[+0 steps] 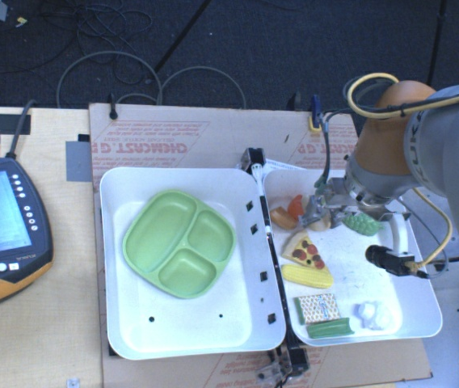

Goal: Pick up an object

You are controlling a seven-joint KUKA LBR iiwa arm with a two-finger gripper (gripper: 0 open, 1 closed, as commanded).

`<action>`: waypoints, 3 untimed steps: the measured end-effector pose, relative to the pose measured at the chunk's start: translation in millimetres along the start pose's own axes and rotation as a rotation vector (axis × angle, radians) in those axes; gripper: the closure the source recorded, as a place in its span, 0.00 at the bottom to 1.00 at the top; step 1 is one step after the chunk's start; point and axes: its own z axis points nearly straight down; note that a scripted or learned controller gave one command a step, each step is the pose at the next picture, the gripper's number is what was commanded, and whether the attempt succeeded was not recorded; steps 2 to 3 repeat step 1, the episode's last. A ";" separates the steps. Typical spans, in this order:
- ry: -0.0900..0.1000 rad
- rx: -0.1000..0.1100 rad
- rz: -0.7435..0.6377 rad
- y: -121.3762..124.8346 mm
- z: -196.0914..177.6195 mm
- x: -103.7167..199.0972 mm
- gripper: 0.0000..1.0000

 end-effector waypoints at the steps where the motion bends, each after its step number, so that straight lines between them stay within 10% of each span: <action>1: 0.000 -0.002 -0.003 22.7 -54.8 91.9 1.00; 3: 0.000 -0.002 -0.003 22.7 -54.8 91.9 1.00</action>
